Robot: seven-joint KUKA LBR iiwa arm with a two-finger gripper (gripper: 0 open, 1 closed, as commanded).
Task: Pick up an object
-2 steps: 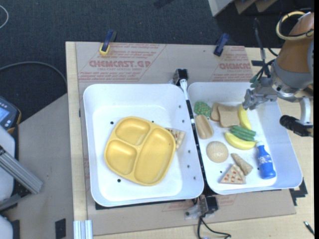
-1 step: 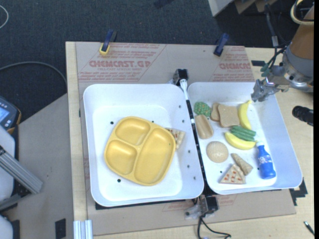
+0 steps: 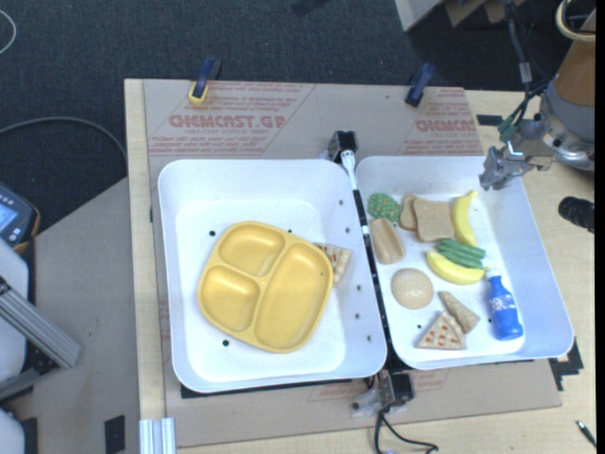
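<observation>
Inside the left bin [image 3: 180, 197] lies a yellow plate [image 3: 265, 285]; gripper [image 3: 498, 175] state unclear.

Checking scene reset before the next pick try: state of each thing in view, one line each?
gripper: above the right bin's far rim, holding nothing visible
yellow divided plate: flat in the left bin, compartments bare
pizza slice: left bin, partly tucked under the plate's edge
blue bottle: lying on its side, right bin
two bananas: lying loose, right bin
bread slice: flat, right bin
hot dog: lying by the divider
</observation>
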